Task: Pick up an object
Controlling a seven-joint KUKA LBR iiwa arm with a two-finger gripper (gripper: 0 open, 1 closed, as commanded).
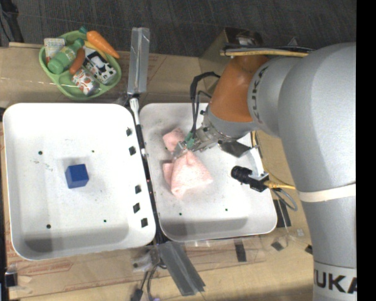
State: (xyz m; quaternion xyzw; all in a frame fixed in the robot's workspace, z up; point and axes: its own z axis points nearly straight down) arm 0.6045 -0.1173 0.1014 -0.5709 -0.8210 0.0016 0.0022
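The gripper (189, 144) hangs low over the right bin (232, 205), and its tip meets a crumpled pink cloth (188, 173). We cannot tell from this slanted view whether the gripper is spread or pressed together, because the tip is small and partly covered by the wrist. We also cannot say if any cloth is really caught in it.

The bigger lump of the cloth lies just beside the tip, on the side toward the near rim of the bin. A smaller pink fold sits on the other side of the tip, a little to the view's left (if this is the same piece or a second one, we cannot judge). Both lumps rest on the bin floor.

Behind the gripper, the orange band of the arm (235, 99) rises toward the view's right, and after it comes the wide grey body.

Farther from the tip, across the two rims that touch, we see the left bin (50, 137). A blue cube (77, 175) stands alone on its floor, well apart from the gripper.

Farthest away, outside both bins, a green bowl (57, 85) holds toy food, among it an orange carrot (100, 41).
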